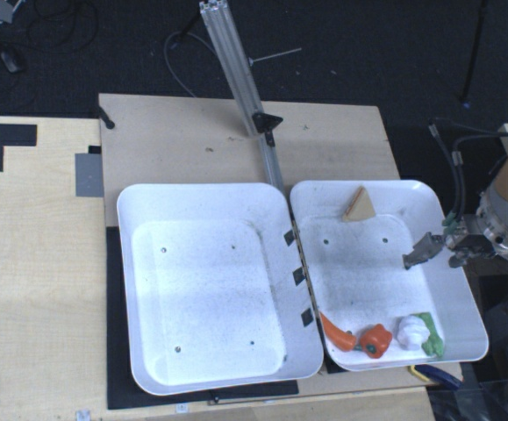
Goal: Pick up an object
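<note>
on the left, the table (25,261) shows pale wood with a few dark patches near its far left edge. further right a plain board carries two shallow white bins side by side. the left bin (139,226) has only small dark dots on its floor. from the far side a slanted metal rail (236,68) comes down toward the seam between the bins, where small black clips (298,275) sit along the shared edge.

the right bin (451,310) holds all the loose things. a tan wedge-shaped block (359,205) lies near its far wall, well apart from the rest. along its near wall, from left to right, lie an orange carrot-like piece (337,333), touching or just beside a red pepper-like piece (376,340), then a white lumpy object (412,331), with a green piece (431,336) touching it at the near right corner.

the pincer (425,251) reaches in from the right over the right rim of the right bin, about midway along it, well apart from the row of objects at the near wall and from the tan block. it is dark and small here; nothing can be seen between its fingers, and i cannot tell how far open it is.
</note>
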Robot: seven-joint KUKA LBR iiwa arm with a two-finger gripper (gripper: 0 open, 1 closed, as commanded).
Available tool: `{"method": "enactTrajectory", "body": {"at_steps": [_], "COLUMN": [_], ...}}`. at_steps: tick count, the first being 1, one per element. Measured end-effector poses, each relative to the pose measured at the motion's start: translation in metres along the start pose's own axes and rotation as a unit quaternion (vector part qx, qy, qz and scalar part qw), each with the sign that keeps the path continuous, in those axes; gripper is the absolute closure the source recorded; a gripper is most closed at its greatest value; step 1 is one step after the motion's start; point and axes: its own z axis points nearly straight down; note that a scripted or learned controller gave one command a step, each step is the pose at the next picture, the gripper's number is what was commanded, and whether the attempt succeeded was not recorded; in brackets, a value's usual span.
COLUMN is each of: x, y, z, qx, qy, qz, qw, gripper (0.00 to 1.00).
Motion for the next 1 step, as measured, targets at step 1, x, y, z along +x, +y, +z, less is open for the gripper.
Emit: {"method": "enactTrajectory", "body": {"at_steps": [1], "x": [-0.0138], "y": [0.0735], "z": [0.1409], "qx": [-0.001], "qy": [0.0], "qz": [-0.001], "qw": [1.0], "gripper": [0.0]}}
